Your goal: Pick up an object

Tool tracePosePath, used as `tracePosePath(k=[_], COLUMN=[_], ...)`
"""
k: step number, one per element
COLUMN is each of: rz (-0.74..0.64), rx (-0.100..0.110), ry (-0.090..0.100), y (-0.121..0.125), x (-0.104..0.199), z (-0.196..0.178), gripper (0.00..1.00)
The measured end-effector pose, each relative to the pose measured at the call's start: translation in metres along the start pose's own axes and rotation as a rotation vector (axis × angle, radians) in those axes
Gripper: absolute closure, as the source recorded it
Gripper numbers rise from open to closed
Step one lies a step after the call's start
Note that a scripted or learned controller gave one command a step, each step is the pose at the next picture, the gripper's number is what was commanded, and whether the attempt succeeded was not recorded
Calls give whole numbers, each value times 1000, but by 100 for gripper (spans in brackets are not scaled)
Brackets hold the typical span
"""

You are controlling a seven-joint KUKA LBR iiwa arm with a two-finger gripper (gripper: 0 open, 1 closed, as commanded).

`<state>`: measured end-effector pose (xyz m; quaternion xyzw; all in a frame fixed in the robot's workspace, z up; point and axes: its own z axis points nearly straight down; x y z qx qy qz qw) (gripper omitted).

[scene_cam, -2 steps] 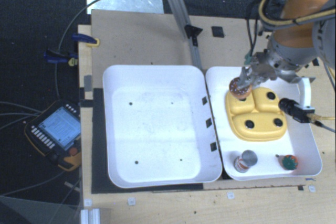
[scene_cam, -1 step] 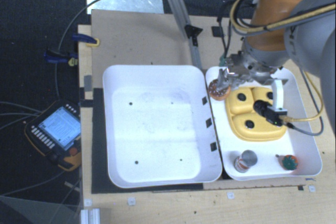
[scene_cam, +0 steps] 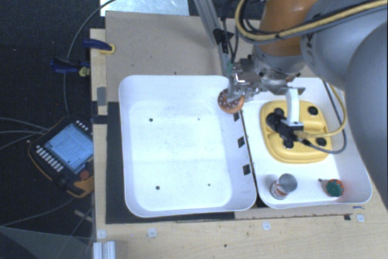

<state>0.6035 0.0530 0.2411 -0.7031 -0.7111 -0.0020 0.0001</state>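
Starting at nine o'clock, the left bin [scene_cam: 182,148] sits on the bench [scene_cam: 163,45] with nothing but a few dark specks on its floor. Moving toward centre, the gripper [scene_cam: 237,89] hangs right over the divide where the two bins meet, at about twelve o'clock of that seam. Just below it, at its seven o'clock, is a small brown round object [scene_cam: 230,104], which looks to be touching the tips; whether it is truly pinched I cannot tell, because the wrist hides how the gripper is set.

Here is the risk: that brown piece sits above the rim, so a weak hold could let it drop and roll to either side.

On to the right bin [scene_cam: 357,191] (the busy one). A yellow toy [scene_cam: 297,130] with dark fittings lies at the bin's centre, a small metal cup [scene_cam: 284,185] sits at six o'clock, and a green-and-red ball [scene_cam: 333,187] at five o'clock. The arm [scene_cam: 345,33] looms over this bin from two o'clock, and its cables droop near the yellow toy, so a snag there looks possible on any sideways move.
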Motion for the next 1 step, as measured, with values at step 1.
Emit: tracePosePath(k=[1], rz=[1], rx=[0], ry=[0], y=[5], x=[52], z=[2], gripper=[100])
